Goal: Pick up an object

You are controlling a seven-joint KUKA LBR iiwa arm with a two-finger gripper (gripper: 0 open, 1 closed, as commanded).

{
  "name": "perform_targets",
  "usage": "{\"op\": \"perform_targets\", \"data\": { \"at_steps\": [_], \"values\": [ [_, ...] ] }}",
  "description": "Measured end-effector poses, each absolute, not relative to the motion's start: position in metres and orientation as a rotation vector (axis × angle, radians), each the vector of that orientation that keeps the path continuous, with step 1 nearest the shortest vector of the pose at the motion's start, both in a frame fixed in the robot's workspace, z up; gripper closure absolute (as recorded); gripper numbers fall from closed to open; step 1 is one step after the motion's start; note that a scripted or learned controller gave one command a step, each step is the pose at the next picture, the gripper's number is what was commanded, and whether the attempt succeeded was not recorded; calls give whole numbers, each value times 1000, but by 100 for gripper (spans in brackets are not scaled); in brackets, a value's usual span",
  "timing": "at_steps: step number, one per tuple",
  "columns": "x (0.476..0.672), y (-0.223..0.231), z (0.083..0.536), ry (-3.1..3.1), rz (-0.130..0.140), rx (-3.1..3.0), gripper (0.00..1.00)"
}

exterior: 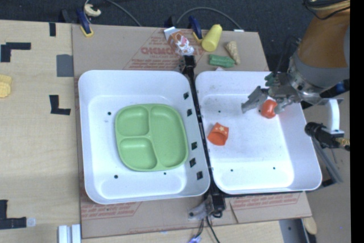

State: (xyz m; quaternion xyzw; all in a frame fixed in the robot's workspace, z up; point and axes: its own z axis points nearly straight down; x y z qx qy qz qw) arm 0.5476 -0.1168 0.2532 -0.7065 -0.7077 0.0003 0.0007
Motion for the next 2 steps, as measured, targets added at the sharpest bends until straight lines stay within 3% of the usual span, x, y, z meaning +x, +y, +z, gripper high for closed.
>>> {"op": "perform_targets", "data": {
  "at_steps": [1, 2],
  "values": [
    [575, -202, 217, -2220, 4, -2222, 0],
    [576, -211, 98, -2219, 4, -2218, 0]
  ]
}}
